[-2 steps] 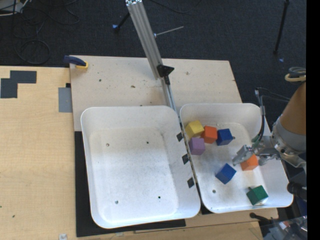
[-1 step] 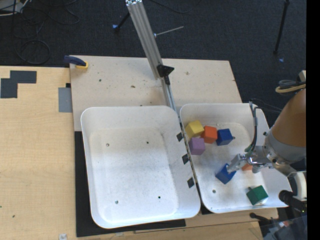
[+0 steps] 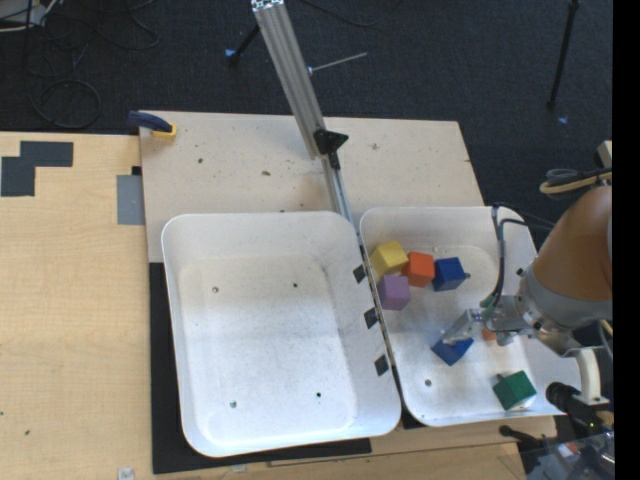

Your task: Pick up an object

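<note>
The right bin (image 3: 440,214) holds several small blocks. A yellow block (image 3: 389,258), an orange block (image 3: 421,267), a blue block (image 3: 449,273) and a purple block (image 3: 395,291) cluster at its far left. A second blue block (image 3: 452,350) lies near the middle, tilted. A green block (image 3: 514,389) sits by the near right corner. My gripper (image 3: 472,326) reaches in from the right, low over the bin, its tip right at the upper edge of the second blue block. A small orange-red spot shows just beside the gripper body.
The left bin (image 3: 262,368) lies beside the right one, with black clips (image 3: 370,318) along their shared rims. A slanted aluminium bar (image 3: 295,78) rises behind the bins. A yellow-and-blue tool (image 3: 153,124) lies at the bench's far left corner.
</note>
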`<control>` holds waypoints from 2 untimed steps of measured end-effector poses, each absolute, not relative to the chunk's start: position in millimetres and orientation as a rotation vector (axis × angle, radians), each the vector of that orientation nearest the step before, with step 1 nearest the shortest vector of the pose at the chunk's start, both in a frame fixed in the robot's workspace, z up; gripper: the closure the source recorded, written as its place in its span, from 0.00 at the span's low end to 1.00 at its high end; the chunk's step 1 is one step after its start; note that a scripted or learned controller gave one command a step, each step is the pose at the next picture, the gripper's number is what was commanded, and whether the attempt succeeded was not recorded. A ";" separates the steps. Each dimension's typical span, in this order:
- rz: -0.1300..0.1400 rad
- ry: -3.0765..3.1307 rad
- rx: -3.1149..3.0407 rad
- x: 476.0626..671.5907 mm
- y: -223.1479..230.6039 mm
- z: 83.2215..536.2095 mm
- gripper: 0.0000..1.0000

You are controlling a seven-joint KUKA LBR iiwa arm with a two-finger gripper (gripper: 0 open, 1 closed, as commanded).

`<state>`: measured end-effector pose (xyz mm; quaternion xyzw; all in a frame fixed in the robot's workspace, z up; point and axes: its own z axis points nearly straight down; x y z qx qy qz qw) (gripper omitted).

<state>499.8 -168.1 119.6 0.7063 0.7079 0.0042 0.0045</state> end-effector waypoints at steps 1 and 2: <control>0.018 2.204 2.217 501.5 -169.9 130.1 1.00; 0.002 2.222 2.219 508.5 -167.3 174.6 1.00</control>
